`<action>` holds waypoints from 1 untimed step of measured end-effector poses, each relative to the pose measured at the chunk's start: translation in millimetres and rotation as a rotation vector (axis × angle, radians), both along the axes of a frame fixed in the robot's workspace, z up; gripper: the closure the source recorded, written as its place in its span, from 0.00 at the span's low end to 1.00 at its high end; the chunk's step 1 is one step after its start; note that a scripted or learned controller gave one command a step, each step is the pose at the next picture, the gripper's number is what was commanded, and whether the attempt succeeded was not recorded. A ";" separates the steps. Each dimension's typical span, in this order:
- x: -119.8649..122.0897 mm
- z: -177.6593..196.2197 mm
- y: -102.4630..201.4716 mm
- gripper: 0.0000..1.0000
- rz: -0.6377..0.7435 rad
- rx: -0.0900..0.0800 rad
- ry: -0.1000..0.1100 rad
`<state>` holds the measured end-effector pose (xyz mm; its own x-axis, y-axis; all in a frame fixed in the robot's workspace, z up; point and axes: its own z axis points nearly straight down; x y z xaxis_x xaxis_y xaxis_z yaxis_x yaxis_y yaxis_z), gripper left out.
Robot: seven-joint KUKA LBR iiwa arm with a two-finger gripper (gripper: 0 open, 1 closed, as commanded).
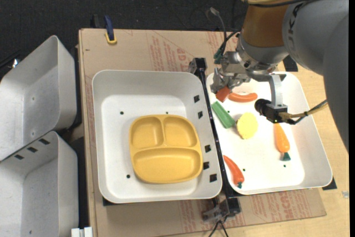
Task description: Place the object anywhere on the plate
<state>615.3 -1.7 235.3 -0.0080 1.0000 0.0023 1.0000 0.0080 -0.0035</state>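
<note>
Hovering pincer (226,81) above red piece (222,94); cardboard (166,47) lettering seemingly unreadable.

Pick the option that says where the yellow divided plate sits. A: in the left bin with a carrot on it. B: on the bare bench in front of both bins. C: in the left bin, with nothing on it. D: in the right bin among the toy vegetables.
C: the yellow plate lies in the left bin with its compartments bare, while the carrot lies in the right bin.
</note>
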 end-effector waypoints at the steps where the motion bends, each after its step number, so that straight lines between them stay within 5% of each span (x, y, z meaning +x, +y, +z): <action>1: -7.7 -3.2 42.9 1.00 -0.001 -0.001 -0.001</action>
